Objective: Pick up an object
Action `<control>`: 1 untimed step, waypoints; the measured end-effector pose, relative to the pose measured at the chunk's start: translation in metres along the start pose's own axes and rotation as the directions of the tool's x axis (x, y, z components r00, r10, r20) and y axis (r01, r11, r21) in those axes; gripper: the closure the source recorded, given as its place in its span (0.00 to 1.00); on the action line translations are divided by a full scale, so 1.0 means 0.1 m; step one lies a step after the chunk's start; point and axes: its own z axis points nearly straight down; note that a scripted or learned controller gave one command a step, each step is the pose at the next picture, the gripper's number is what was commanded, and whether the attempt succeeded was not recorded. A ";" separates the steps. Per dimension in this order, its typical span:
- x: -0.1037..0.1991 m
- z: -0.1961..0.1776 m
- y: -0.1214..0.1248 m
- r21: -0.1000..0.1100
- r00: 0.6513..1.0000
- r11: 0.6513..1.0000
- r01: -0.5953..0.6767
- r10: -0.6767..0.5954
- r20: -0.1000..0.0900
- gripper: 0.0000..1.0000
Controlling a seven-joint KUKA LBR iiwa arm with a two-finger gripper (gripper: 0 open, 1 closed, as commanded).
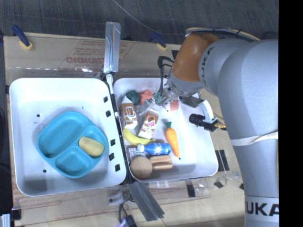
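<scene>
My gripper [166, 98] sits low over the upper part of the right white plastic bin [204, 161], among small toys near a pinkish piece [174, 105]. Cannot tell its state. Nothing visibly lifted; the pick remains undone.
</scene>
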 end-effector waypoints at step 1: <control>-0.23 -1.13 -0.68 -0.006 0.984 0.984 0.179 -0.179 0.009 0.00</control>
